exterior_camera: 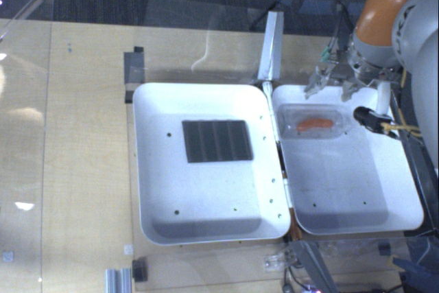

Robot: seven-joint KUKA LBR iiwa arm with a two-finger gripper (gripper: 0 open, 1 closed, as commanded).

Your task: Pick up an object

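We see the gripper [330, 84] hanging over the far rim of the right bin [357, 182], its fingers spread apart with nothing between them. Just below it, near that bin's far-left corner, lies an orange object [315, 125] inside a clear packet [314, 123]. The left bin [206, 216] holds a dark ribbed panel [217, 141] near its middle
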